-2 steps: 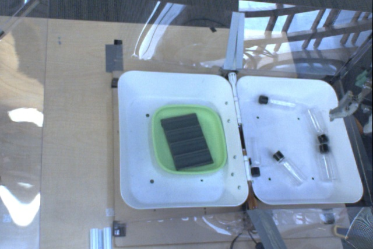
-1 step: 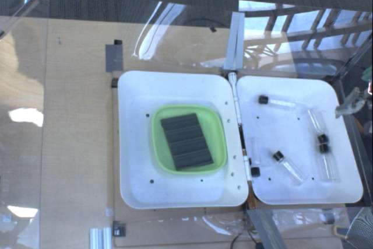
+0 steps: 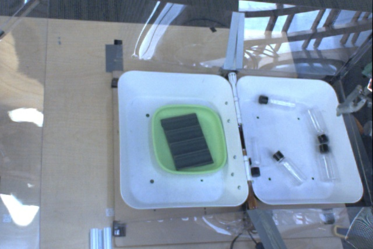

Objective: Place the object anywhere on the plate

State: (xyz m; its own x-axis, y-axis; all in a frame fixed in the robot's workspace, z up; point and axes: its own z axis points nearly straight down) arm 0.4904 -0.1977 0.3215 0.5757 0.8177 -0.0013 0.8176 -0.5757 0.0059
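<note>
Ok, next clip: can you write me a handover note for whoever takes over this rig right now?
Pincer: at the right bin's far right rim, above the bin, holding nothing that can be seen.
Plate: green, in the middle of the left bin.
Block: dark grey, ribbed, lying flat on the plate and fully inside its rim.
Right bin: several clear tubes with black caps lie scattered, apart from each other.
Done: if the block is the object, it is already placed.
Left: nothing for the block; the tubes are untouched.
</note>
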